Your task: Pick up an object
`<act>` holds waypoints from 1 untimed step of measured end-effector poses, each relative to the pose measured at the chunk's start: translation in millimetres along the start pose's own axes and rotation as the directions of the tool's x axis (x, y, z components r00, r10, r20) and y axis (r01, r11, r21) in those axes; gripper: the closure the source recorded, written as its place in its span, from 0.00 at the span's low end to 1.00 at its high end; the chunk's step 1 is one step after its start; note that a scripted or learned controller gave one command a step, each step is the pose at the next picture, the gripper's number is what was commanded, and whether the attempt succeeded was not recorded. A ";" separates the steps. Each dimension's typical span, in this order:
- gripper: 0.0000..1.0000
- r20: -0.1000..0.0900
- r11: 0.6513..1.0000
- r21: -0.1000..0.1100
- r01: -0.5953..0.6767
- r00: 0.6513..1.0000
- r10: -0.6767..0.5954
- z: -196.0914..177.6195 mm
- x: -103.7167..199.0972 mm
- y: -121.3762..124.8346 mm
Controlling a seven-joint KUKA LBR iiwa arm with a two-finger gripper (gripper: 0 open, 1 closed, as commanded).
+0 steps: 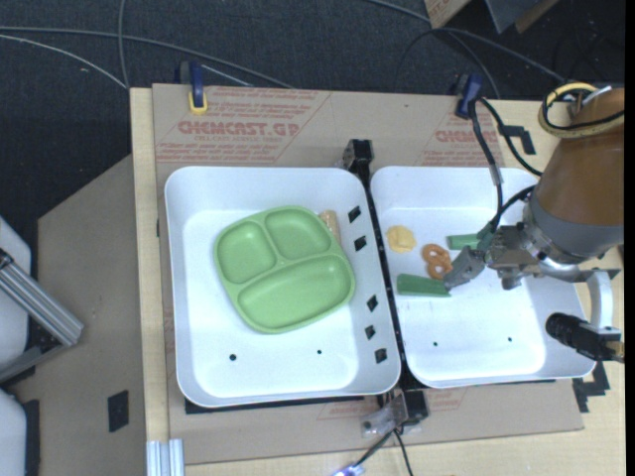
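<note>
Green, the divided plate [285,268] lies mid-floor in the left bin [189,296]; in the right bin [516,360], near its left wall, sit a yellow piece [400,237], a pretzel [436,259] and a green strip [422,286]; the gripper [463,267] hangs just beside the pretzel, finger state impossible to tell.

Arm: reaching in from the right edge of the view, orange band showing above the grey wrist.
Wrist: angling down and leftward.
Tool [462,268]: pointing left, hanging low.
Finger state: cannot be determined from this view.
</note>
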State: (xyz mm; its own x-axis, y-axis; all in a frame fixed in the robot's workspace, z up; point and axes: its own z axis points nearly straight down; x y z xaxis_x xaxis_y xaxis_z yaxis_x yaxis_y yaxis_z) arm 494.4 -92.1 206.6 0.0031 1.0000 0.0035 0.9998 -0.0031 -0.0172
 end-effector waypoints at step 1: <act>0.00 0.002 1.000 -0.015 0.003 1.000 -0.003 -7.2 0.3 2.8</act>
State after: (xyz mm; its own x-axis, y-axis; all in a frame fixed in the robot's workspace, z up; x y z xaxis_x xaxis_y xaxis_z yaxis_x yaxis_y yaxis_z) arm 497.3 -91.9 213.7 -0.0002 1.0000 0.0017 1.0000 0.0002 -0.0023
